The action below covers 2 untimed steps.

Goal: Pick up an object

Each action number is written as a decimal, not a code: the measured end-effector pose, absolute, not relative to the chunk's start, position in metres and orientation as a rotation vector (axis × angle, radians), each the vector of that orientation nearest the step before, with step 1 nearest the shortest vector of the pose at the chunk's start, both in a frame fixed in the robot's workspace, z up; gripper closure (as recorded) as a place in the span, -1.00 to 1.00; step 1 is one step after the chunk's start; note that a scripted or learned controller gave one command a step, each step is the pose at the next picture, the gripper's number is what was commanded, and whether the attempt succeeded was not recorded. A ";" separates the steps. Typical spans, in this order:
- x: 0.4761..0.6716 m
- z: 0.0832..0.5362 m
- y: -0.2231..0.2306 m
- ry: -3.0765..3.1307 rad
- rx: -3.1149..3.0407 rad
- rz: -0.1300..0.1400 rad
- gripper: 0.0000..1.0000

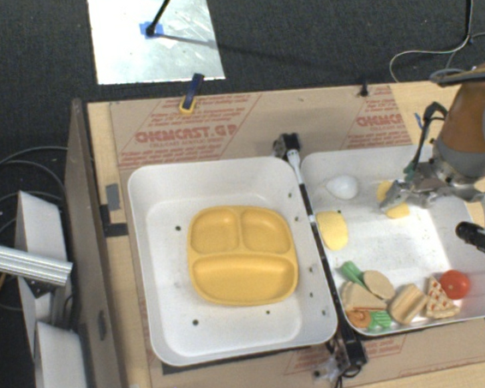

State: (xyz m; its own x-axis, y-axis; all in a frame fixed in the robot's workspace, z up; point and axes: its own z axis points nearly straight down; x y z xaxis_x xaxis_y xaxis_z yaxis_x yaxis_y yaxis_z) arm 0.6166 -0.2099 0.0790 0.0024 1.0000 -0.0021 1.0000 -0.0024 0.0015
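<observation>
The camera view looks down on a brown bench (218,122) bearing two white bins side by side. The left bin (158,206) holds a yellow divided plate (240,254), lying flat near its middle with three compartments.

The right bin (463,243) holds the loose objects. A white egg-shaped piece (342,188) lies near its upper left, and a flat yellow slice (333,229) lies just beside the divider between the bins. Along the lower edge there is a crowded group: a green piece (352,272), tan bread-like pieces (382,290), a pizza-like wedge (438,295) and a red tomato (455,283), packed close together and partly touching.

The arm (473,130) comes in from the right, its orange band above the wrist. The gripper (402,198) sits low in the upper part of the right bin, right at a small yellow object (397,210). The yellow object shows at the gripper's tip, but whether it is between the fingers, or how far the fingers are apart, cannot be told from this angle.
</observation>
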 end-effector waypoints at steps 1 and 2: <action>0.672 0.086 -0.188 2.225 2.208 0.008 -1.00; 0.611 0.093 -0.208 2.221 2.224 -0.002 -1.00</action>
